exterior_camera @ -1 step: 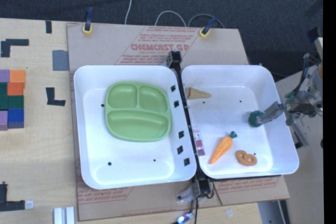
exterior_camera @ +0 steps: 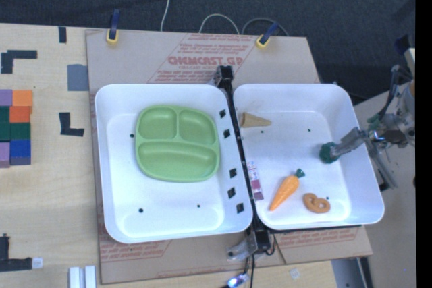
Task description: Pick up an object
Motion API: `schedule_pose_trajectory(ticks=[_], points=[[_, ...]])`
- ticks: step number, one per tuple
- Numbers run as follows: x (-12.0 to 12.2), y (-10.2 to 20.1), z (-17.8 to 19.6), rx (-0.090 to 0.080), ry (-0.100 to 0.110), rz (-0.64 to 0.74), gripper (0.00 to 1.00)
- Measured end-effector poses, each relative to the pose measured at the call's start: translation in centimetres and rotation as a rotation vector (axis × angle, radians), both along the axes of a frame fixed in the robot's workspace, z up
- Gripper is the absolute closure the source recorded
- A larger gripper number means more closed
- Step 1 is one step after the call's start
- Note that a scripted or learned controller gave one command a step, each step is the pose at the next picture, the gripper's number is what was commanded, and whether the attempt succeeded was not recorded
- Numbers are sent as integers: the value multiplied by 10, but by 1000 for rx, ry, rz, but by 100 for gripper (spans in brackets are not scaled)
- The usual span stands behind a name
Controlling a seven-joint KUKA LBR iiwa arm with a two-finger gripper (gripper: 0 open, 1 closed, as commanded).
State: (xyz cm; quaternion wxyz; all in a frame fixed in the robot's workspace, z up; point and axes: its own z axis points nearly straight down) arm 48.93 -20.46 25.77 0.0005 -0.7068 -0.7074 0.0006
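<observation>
Your gripper (exterior_camera: pixel 332 152) sits low at the right bin's (exterior_camera: pixel 337 96) right wall, on a small dark green object; whether it grips is unclear. The toy carrot (exterior_camera: pixel 285 191) and pretzel (exterior_camera: pixel 316 203) lie free near the front, the green divided plate (exterior_camera: pixel 178 144) in the left bin (exterior_camera: pixel 111 212).

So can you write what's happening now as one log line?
gripper: low at right bin's right side, on small dark green object | grasp: unclear | orange toy carrot, brown pretzel: untouched
</observation>
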Motion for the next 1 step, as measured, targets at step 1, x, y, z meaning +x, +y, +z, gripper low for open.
schedule_pose_trajectory(ticks=[1], points=[[-1, -3, -64, 2, 5, -1, 0]])
